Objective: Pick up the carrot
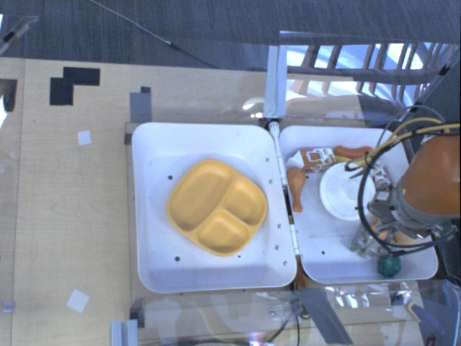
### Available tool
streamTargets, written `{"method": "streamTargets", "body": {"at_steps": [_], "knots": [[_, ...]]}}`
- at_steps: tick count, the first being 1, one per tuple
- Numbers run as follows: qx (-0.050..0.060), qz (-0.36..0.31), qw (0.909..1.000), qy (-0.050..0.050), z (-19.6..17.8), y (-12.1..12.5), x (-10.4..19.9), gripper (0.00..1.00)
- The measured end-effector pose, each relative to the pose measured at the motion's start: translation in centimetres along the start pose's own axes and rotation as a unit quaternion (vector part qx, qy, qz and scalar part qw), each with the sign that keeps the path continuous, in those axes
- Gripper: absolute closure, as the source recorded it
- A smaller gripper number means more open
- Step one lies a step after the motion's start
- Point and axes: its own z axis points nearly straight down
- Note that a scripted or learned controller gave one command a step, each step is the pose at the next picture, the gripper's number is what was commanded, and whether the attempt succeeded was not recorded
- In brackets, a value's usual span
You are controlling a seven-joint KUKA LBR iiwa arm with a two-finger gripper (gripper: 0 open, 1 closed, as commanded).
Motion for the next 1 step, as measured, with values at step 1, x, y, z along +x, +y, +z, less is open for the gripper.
{"method": "streamTargets", "body": {"at_steps": [1], "knots": [[-0.002, 0.109, 0.9940, 0.000, -2.92, 3.20, -4.51, 1.00]]}}
